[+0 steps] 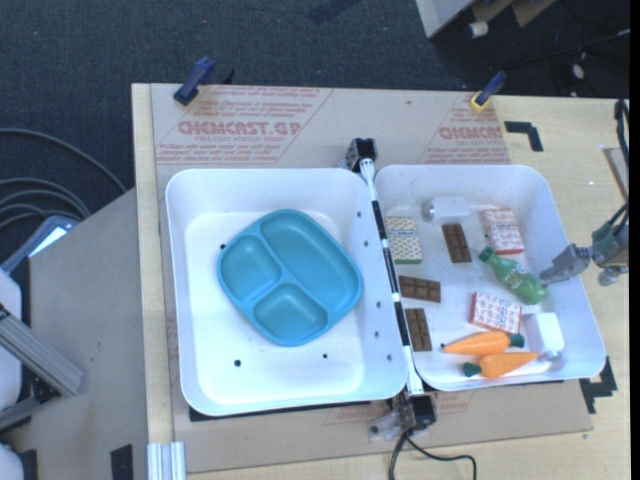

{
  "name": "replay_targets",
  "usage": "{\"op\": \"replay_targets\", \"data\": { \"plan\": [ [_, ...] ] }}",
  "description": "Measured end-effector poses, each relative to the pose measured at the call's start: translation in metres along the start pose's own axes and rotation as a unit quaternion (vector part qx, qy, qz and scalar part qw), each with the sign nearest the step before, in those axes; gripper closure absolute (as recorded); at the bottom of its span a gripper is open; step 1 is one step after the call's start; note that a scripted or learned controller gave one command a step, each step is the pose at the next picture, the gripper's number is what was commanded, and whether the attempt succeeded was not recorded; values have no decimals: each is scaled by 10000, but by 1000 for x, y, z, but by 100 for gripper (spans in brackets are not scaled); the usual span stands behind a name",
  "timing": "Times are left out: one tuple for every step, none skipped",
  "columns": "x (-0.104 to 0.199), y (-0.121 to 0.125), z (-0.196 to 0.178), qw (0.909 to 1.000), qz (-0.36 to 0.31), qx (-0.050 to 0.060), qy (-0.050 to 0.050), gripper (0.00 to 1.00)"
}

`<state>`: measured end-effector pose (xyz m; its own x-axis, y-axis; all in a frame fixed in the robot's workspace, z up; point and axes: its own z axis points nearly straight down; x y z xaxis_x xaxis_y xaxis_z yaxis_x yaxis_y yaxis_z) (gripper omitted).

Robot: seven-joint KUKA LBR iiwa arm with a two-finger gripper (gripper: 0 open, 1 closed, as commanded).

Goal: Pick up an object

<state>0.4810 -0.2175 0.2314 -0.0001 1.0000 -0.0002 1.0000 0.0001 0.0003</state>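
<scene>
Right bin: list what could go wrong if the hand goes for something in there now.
1. The green bottle lies right beside the hand and touches a red-and-white packet; a grasp could drag both.
2. The two carrots lie against each other near the right bin's front wall, so the hand may catch both or hit the wall.
3. The brown chocolate bars lie flat, and may slip out.

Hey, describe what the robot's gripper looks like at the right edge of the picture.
Little of it is in frame: the gripper is a small grey metal piece, angular and dull, with slightly darker grey parts behind it toward the right edge. No cables or markings are discernible at this size.
</scene>
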Motion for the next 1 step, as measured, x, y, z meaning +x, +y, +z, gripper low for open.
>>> {"op": "replay_targets", "data": {
  "plan": [
    [-4, 0, 135, 10000, -13, -18, 18, 0]
  ]
}}
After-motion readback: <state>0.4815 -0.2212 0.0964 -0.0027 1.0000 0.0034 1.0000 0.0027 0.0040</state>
